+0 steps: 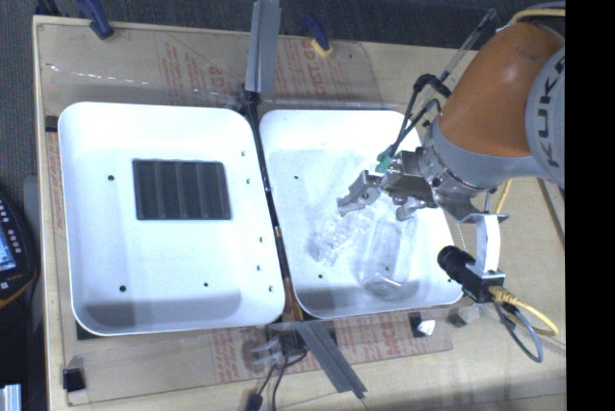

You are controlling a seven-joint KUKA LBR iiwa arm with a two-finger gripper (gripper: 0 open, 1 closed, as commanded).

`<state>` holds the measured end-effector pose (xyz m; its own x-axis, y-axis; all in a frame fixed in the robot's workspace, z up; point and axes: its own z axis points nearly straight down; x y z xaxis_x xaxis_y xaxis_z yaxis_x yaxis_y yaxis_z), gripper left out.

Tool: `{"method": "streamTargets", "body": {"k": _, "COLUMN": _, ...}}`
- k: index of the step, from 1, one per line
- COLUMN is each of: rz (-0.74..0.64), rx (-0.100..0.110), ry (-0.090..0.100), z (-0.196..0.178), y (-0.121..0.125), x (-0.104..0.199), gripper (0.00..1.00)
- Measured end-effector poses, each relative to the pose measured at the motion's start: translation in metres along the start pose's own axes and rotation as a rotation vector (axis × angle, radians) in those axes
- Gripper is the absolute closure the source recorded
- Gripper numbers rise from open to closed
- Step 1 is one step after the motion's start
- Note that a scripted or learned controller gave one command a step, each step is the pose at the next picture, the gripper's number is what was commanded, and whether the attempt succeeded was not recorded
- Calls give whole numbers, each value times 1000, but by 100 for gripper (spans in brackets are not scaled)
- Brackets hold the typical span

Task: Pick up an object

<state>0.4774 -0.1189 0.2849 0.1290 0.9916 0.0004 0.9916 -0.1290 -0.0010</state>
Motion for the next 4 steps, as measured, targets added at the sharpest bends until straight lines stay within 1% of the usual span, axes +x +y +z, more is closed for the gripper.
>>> {"method": "streamTargets", "body": {"k": 1, "rz": -5, "rx": -3, "ry": -1, "z": -14, "y": -1, "x": 15, "gripper": 0}}
{"method": "streamTargets", "body": {"k": 2, "rz": 263, "rx": 1, "ry": -1, "z": 5, "y": 47, "x": -26, "gripper": 0}}
{"method": "streamTargets", "body": {"k": 3, "rz": 253, "rx": 3, "ry": -1, "z": -5, "y": 48, "x": -24, "gripper": 100}}
{"method": "streamTargets", "body": {"k": 4, "rz": 252, "rx": 4, "ry": -1, "z": -5, "y": 48, "x": -24, "gripper": 0}}
